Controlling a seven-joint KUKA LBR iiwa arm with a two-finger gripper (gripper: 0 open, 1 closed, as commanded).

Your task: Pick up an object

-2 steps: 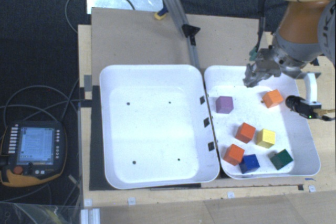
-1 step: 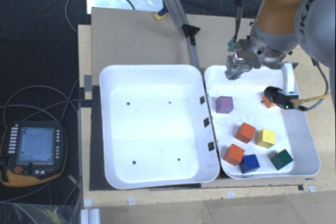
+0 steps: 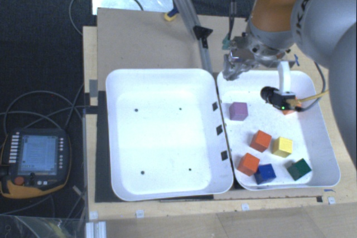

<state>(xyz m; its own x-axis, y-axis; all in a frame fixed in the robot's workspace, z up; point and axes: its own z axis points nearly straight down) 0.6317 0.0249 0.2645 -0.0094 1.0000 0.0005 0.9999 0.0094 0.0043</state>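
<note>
From the camera view, six small blocks lay in the right bin (image 3: 318, 92): a purple cube (image 3: 239, 111) near its left wall, with orange cubes, a yellow, a blue and a green one clustered toward its near edge. The purple cube looked light, rigid and flat-sided, probably easiest taken across two opposite faces, with free room around it. The arm hung over the bin's far left corner, wrist pointing down; the gripper (image 3: 233, 71) held nothing, and its opening could not be judged.

dark carpet (image 3: 39, 36), wooden bench (image 3: 145, 36)
</note>
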